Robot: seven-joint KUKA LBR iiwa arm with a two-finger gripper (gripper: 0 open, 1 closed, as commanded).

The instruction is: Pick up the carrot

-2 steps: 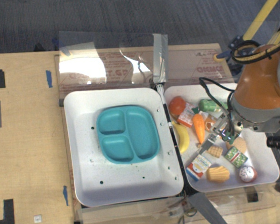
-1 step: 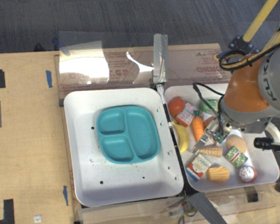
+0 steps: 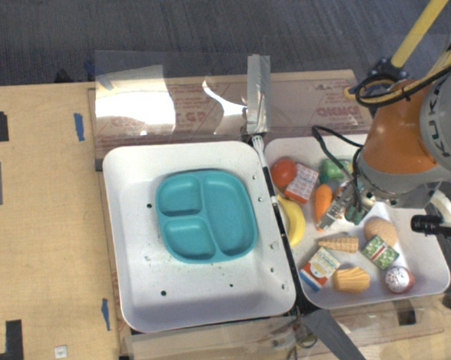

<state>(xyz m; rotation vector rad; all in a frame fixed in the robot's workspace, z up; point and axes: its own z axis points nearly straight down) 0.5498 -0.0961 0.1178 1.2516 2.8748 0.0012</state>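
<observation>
Now the claw [image 3: 340, 208] hovers in the right bin [image 3: 440, 276], the carrot [image 3: 322, 200] touching or just beside its left flank (grip state impossible to tell). It looks like the reaching step; next comes centring over the carrot.

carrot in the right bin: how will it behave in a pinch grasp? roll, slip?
The carrot looks like smooth moulded plastic, so probably stiff, light, and somewhat slippery. Its tapered, rounded body may squirt out toward the narrow end if pinched off-centre. It lies close among the banana, a printed box and the tool, so a nudge would likely roll it against them rather than far.
</observation>
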